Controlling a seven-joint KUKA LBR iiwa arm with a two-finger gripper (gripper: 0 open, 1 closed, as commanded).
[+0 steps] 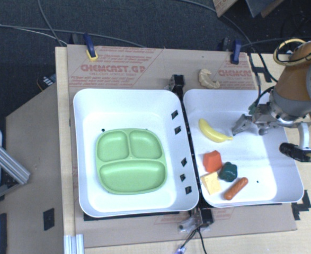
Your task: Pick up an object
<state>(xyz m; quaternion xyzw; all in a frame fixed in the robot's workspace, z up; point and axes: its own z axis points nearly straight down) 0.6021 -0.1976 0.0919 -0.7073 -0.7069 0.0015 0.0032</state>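
Bench [65, 142]: light wood/cardboard sheet, red print "CHEMCAST GP" legible at top L, w/ smaller red lines under it too small to read. Same red print repeated top R, partly cut off by bin rim. Two blue clamps [91, 50] at back edge, L and R.

Two white bins side by side, touching along centre seam. L bin [86, 115]: holds green divided plate [131, 160], 3 compartments (2 small at back, 1 long at front), lying flat, roughly centred. Small black marks down R wall of L bin; no readable text.

R bin [282, 189]: yellow banana [213, 132] near back-L, curved, lying flat. Front-L cluster: red-orange block [212, 160], dark teal lump [229, 171] just beside it to R, pale yellow block [211, 183] below red one, touching or nearly so. Orange sausage-shaped item [236, 188] at front, tilted diag., close to teal lump.

Tan crumpled item [208, 78] on bench behind R bin, outside both bins.

Arm entering from R, orange band at top R. Gripper [239, 128] low over back part of R bin, pointing L toward banana, tips just R of banana's R end. Fingers spread apart, nothing between them. Contact w/ banana: cannot tell; appears just apart.

Cables across dark floor at top; cardboard corner top R, no legible writing.
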